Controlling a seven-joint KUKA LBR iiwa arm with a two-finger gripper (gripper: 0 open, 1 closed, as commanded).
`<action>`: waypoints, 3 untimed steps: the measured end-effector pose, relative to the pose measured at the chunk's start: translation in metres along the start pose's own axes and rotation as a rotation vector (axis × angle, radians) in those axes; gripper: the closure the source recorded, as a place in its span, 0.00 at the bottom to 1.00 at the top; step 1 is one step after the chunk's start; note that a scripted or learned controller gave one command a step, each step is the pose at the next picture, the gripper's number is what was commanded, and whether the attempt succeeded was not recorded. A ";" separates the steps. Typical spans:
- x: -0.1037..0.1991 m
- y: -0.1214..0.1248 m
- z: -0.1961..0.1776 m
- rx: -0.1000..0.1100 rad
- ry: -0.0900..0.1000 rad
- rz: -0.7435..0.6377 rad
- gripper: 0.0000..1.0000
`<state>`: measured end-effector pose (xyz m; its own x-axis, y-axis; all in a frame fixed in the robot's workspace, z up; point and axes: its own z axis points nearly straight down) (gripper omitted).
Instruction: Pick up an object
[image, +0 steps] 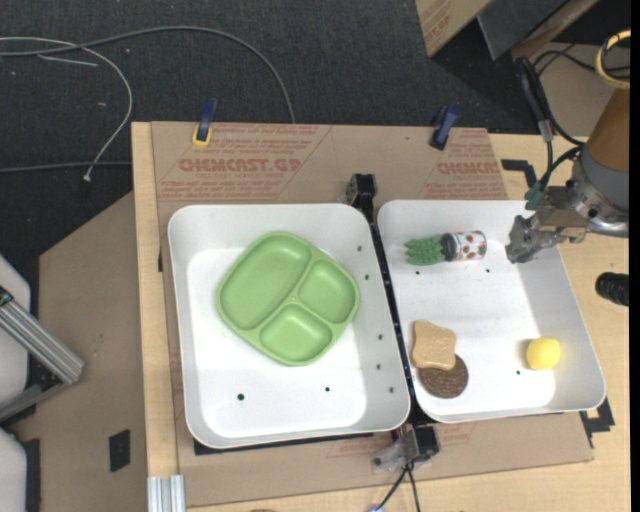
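Because the tool (524, 243) hangs at the upper right edge of the right bin (500, 300), a descent there risks striking the bin wall or closing on nothing. Its opening state cannot be told. The nearest candidate, a small jar with a green bristly end (446, 247), lies on its side left of the tool, apart from it, and may roll.
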<state>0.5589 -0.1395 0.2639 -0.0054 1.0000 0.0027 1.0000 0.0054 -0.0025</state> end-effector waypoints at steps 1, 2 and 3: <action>0.060 0.010 0.011 0.000 0.000 0.000 1.00; 0.104 0.029 0.020 -0.004 -0.001 0.000 1.00; 0.156 0.050 0.020 -0.005 -0.001 0.000 1.00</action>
<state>0.6081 0.0171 0.2438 -0.0055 1.0000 0.0012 1.0000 0.0055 0.0026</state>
